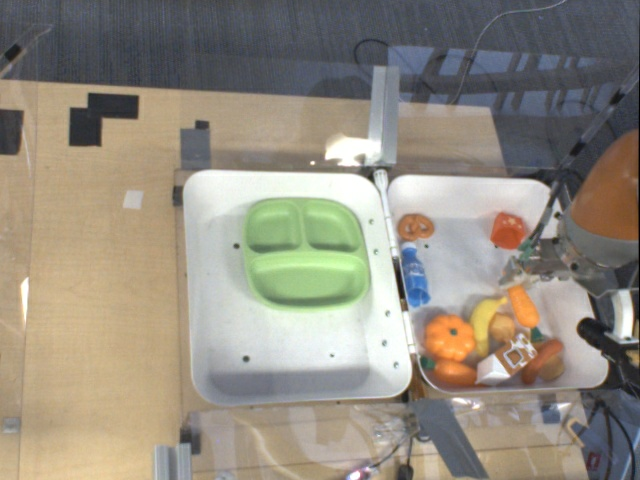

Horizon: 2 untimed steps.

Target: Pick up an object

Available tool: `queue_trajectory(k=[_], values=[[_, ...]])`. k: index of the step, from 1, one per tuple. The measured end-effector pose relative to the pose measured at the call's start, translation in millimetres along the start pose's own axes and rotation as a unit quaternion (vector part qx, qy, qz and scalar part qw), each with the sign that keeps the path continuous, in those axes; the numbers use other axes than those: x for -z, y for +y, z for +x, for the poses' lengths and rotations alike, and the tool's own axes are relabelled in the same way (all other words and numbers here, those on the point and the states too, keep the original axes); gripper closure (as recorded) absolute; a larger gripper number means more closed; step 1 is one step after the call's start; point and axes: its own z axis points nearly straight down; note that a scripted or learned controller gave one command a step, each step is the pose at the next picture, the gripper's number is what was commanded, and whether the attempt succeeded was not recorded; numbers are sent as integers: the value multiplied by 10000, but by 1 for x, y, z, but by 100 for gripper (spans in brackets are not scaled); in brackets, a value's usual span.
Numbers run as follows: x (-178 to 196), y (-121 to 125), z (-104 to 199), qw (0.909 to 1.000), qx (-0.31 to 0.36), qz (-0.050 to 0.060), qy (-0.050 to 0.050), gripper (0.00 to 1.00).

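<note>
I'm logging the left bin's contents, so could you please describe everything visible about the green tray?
The green tray is a light green, plastic-looking plate with rounded corners and three compartments: two smaller ones on its far side, one wide one on its near side. All three look empty. It lies flat and upright, roughly central in the left bin, resting on the bin's floor, touching nothing else.

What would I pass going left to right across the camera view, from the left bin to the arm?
Green divided plate → blue bottle → orange pumpkin → red block → claw.
</note>
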Motion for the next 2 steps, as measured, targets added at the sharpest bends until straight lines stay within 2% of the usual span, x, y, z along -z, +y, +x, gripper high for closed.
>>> queue_trajectory(k=[1,2], values=[[-6,-6,65,9987,503,31,8,100],[79,88,144,9992,-408,28,8,100]])
